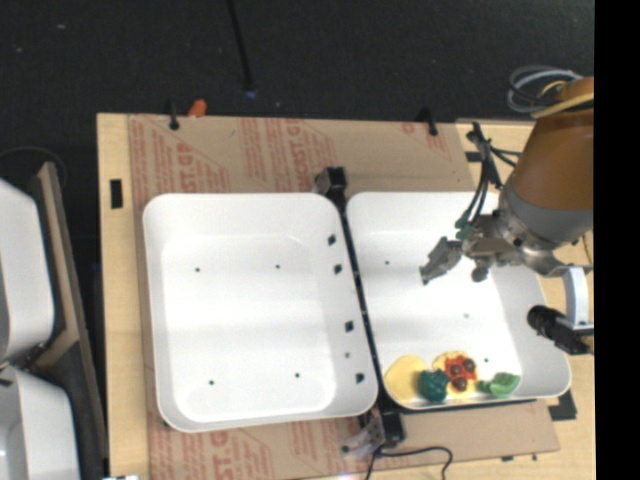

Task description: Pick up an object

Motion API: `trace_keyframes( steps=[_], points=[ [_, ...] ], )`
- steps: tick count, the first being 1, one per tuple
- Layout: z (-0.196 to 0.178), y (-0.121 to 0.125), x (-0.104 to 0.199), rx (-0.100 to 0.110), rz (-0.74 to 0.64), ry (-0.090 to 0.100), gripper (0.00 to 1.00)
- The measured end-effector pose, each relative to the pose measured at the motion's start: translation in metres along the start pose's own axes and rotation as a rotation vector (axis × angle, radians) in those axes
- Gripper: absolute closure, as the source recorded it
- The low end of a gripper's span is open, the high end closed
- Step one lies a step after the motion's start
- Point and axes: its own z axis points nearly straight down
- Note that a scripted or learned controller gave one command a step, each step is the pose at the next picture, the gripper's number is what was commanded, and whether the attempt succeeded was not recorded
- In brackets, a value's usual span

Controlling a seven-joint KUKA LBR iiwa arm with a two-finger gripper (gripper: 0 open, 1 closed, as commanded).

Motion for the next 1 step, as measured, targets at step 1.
trace_keyframes(
  steps=[1],
  points=[
    [0.1224,0.0111,-0.044,0.011,0.003,0.002,0.0]
  ],
)
